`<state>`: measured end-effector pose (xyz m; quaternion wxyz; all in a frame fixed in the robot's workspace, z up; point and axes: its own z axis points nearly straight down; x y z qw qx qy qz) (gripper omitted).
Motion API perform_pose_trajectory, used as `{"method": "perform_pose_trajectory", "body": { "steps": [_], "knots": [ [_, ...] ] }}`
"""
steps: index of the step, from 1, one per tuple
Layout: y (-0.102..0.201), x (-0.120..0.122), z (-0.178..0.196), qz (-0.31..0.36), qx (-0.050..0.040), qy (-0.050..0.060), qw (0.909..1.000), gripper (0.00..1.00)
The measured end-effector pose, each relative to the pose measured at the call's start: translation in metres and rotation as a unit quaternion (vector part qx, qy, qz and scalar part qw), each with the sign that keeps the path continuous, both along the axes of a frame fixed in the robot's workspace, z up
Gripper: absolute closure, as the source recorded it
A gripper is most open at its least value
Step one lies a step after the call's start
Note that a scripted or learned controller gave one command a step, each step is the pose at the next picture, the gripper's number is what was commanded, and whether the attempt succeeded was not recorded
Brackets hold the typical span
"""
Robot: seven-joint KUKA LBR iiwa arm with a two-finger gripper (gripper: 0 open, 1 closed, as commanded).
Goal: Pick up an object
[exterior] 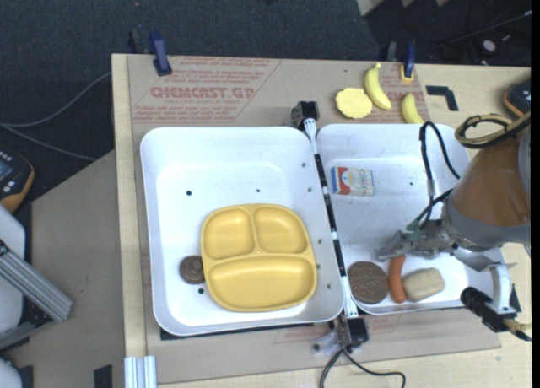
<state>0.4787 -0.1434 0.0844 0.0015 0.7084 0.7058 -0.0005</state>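
In the right bin (396, 146), near the front, lie a brown round patty (367, 281), an orange sausage (396, 279) and a beige bread-like lump (423, 283) side by side. A small white carton with red and blue print (352, 181) lies toward the back of that bin. My gripper (407, 245) hangs low over the front of the right bin, just behind the top end of the sausage. The grey and orange arm (494, 196) covers the bin's right side. Nothing is visibly held.
The left bin (169, 167) holds a yellow divided tray (256, 255) and a small brown disc (192, 270) at its left edge. On the bench behind the right bin lie two bananas (378, 88) and a yellow round piece (353, 103). Black cables run along the arm.
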Motion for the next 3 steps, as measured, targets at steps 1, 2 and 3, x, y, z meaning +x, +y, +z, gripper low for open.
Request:
{"method": "perform_pose_trajectory", "body": {
  "steps": [1,2,3],
  "knots": [
    [0.003,0.001,0.010,0.001,0.0005,-0.001,1.0000,1.00],
    [0.003,0.001,0.010,0.001,0.0008,0.000,1.0000,0.00],
    [-0.072,0.058,0.074,0.001,-0.0030,-0.005,1.0000,0.00]
  ]
}}
